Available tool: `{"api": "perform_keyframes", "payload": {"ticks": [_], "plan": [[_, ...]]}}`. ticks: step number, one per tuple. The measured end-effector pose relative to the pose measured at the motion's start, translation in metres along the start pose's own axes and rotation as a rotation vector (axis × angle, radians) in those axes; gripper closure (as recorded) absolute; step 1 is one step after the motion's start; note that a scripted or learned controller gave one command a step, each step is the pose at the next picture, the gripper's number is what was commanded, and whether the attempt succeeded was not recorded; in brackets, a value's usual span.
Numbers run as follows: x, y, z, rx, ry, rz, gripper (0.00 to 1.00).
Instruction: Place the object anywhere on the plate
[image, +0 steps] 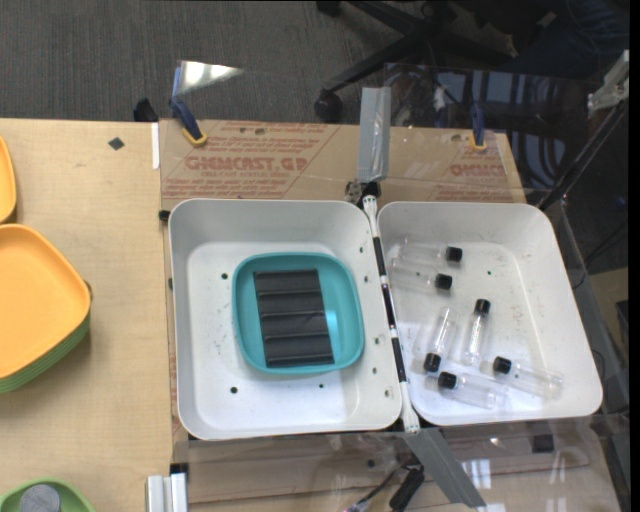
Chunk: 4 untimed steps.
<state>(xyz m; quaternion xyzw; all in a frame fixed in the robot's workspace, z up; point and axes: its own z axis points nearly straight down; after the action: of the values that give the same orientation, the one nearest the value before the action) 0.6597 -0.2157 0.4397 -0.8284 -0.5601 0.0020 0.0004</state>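
Vials (470, 340) all loose in bin right of teal plate (349, 325); none placed, whole task left.

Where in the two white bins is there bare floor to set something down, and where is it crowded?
Left bin: bare floor rings the teal plate, widest along its near wall. Right bin: clear tubes crowd the middle and near side; its right margin is free.

Teal plate (345, 300) in left bin; clear black-capped tubes (470, 330) scattered flat in right bin.
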Motion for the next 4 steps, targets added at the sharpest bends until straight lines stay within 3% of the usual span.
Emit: {"api": "perform_keyframes", "payload": {"ticks": [4], "plan": [[-0.001,-0.0082,0.0008,0.003,0.001,0.448,0.0]]}}
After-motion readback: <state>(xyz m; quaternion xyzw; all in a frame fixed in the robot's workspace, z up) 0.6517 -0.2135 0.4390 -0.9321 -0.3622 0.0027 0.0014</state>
